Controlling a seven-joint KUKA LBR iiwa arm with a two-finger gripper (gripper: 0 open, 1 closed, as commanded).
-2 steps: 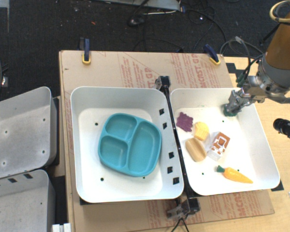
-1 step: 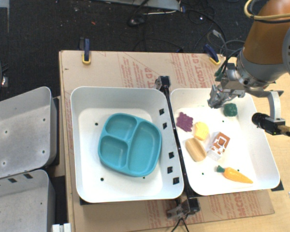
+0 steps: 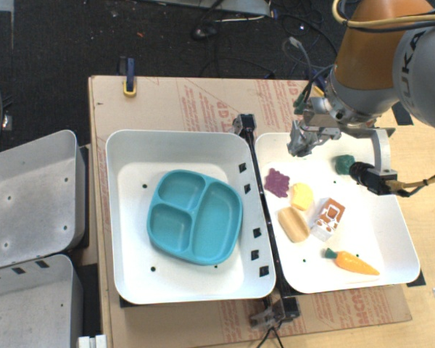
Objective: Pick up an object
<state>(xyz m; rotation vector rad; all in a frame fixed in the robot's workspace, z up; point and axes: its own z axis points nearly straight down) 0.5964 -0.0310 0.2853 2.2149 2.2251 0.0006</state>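
Six small toys lie in the right white bin (image 3: 402, 256): a purple grape-like cluster (image 3: 277, 182), a yellow block (image 3: 301, 195), a tan bread-shaped piece (image 3: 293, 224), a white-and-orange carton (image 3: 328, 218), an orange carrot (image 3: 354, 262) and a dark green lump (image 3: 344, 164). We see the end effector (image 3: 302, 144) low over the bin's back left corner, near the grapes, and carrying nothing. We cannot tell how its jaws stand. Crowded pieces could slip aside, or we might catch the bin wall.

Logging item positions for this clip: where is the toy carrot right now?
The toy carrot lies in the right bin, near its front edge in the camera view, just below the small white-and-orange box and to the right of the tan bread-like piece.
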